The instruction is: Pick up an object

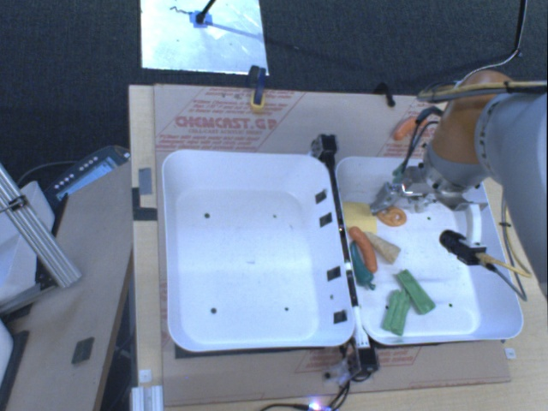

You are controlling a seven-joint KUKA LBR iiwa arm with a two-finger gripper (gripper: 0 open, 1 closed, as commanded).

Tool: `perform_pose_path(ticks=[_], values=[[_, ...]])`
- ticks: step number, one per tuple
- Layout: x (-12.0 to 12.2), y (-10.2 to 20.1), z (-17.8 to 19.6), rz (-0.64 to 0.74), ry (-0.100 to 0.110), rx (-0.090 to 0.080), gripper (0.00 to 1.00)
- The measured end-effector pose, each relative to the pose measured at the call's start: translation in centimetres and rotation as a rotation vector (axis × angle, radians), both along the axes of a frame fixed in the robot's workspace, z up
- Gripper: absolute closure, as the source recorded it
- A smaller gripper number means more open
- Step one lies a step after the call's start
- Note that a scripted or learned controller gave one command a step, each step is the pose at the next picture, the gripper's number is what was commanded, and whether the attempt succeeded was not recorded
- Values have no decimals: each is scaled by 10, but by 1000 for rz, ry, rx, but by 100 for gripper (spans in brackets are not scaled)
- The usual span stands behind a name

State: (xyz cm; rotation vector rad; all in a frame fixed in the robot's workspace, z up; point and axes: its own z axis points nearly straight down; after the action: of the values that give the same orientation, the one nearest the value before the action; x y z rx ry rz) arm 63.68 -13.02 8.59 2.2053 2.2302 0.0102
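Note:
The right bin (492,311) holds several small things. A flat yellow piece (359,217) lies near its left wall, and an orange ring (393,218) sits just right of that piece. Below them lie an orange stick (363,247), a teal piece (360,271) and a tan wedge (384,248). Two green blocks (414,291) (396,312) rest near the front. My gripper (385,200) hangs low over the bin's back left part, just above the orange ring and beside the yellow piece. Nothing shows held in it.
The left bin (184,255) stands beside the right one, with a black-clipped divider wall (338,238) between them. An orange thing (404,128) lies on the cardboard behind the right bin. A yellow-and-blue clamp (257,88) stands at the cardboard's back edge.

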Motion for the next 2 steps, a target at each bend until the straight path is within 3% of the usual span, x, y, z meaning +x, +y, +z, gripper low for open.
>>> perform_pose_path(ticks=[1,2], values=[[34,-56,0,-11,0,-4,0],[33,8,-1,-2,6,0,0]])
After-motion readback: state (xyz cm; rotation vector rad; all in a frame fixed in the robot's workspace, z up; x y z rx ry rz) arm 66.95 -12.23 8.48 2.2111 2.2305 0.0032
